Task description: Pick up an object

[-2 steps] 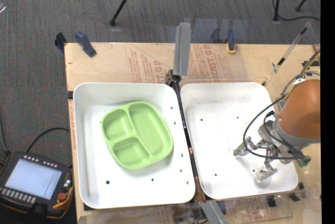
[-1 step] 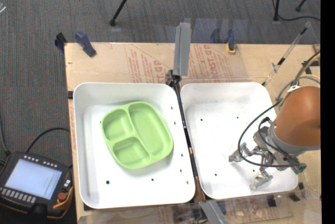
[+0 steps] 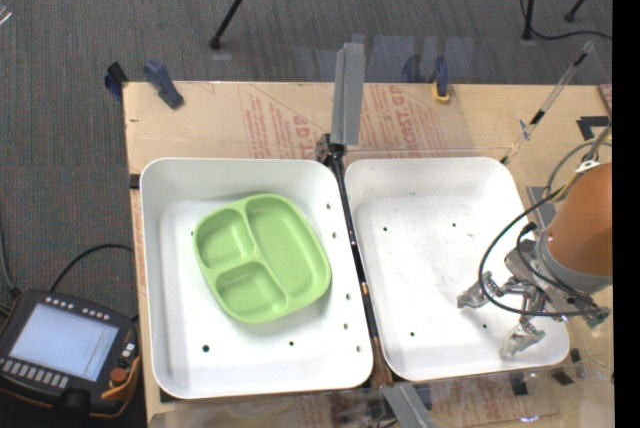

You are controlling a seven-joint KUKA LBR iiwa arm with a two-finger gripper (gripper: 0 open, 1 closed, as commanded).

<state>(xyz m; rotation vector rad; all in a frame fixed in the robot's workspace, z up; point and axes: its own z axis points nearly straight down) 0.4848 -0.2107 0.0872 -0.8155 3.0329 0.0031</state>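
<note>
Mirrored red lettering, illegible, on the bench's cardboard sheet (image 3: 300, 121).

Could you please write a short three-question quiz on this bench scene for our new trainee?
1. True or false: the green divided plate lies in the left bin.
2. How many compartments does the plate have? A) two B) three C) four
3. Fill in: the gripper hangs over the ____ bin, near its lower right corner.

Key
1. True. The plate lies flat in the left bin, a little turned against the bin's sides.
2. B. It has one long compartment and two smaller ones.
3. Right. The gripper is over the right bin, its two fingers spread apart with nothing between them, well away from the plate.
</note>
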